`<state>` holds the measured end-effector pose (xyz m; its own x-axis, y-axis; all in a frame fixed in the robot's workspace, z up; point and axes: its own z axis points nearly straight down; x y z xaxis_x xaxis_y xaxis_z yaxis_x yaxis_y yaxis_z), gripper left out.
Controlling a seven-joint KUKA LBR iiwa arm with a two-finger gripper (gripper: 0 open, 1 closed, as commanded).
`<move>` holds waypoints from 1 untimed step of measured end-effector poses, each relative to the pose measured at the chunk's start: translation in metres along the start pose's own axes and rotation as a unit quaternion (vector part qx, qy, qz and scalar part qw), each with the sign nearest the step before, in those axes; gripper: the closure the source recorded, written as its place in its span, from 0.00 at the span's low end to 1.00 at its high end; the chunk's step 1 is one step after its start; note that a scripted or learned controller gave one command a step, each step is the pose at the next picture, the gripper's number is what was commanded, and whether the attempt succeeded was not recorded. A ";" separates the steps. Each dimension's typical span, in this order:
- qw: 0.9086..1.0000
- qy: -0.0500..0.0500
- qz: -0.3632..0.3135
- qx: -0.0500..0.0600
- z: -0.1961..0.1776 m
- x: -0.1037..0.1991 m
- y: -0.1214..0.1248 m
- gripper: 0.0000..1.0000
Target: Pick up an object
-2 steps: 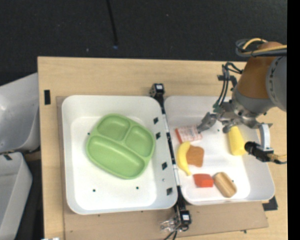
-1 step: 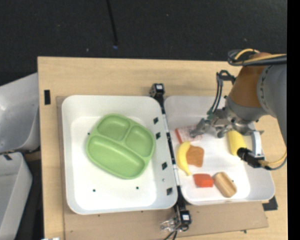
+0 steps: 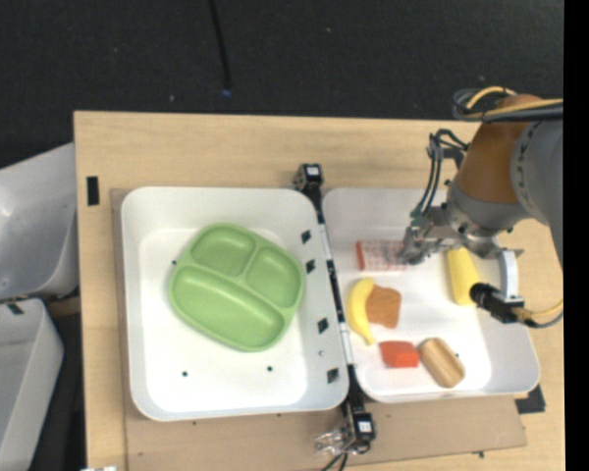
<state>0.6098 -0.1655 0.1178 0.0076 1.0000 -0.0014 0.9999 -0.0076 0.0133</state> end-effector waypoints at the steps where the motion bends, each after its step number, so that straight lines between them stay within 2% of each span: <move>1: 1.000 0.000 -0.002 0.004 -0.061 -0.008 0.006 1.00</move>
